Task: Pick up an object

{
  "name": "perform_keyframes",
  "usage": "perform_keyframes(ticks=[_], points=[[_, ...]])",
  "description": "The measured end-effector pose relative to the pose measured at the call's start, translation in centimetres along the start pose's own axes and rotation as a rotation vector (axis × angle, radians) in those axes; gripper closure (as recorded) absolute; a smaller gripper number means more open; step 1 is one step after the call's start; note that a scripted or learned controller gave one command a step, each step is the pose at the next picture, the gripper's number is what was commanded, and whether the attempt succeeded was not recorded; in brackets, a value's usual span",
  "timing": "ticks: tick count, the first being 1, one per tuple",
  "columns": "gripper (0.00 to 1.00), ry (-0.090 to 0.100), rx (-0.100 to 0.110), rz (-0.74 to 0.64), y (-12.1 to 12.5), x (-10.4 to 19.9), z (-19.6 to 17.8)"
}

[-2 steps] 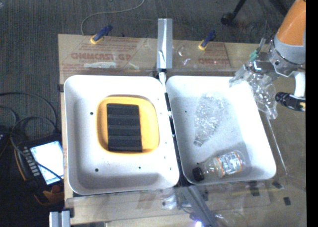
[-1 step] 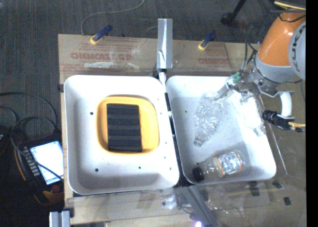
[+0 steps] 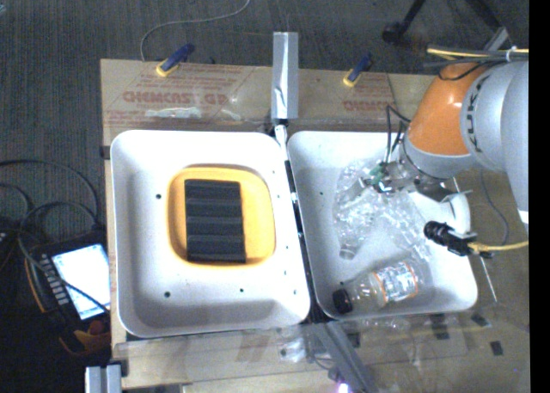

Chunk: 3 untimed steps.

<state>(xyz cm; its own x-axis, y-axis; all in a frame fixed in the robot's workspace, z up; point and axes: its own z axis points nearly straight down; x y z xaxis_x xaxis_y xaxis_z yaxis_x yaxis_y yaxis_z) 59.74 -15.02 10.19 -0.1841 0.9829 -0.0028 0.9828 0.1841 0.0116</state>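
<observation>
The right bin holds a heap of crumpled clear plastic. A clear plastic bottle with a black cap lies on its side near the front wall. My gripper reaches down from the right under the orange band, with its tip at the upper edge of the crumpled plastic. The plastic and the wrist hide how its tip stands, and I see nothing held. In the left bin lies a yellow block with a black ribbed top.
A metal post stands behind the seam between the bins. Two blue and yellow clamps hold the board at the back. A black plug on a yellow cable hangs over the right bin's right side. A tablet lies on the floor at left.
</observation>
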Motion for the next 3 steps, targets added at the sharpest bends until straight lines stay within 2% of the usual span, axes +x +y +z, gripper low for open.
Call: perform_keyframes(ticks=[1, 2, 3], points=[[0.00, -0.006, -0.011, 0.041, -4.1, -4.2, 0.5], [0.00, 0.005, 0.007, 0.119, 2.7, -6.7, 1.0], [0.00, -0.004, -0.001, 0.072, -4.1, -3.8, 0.9]])
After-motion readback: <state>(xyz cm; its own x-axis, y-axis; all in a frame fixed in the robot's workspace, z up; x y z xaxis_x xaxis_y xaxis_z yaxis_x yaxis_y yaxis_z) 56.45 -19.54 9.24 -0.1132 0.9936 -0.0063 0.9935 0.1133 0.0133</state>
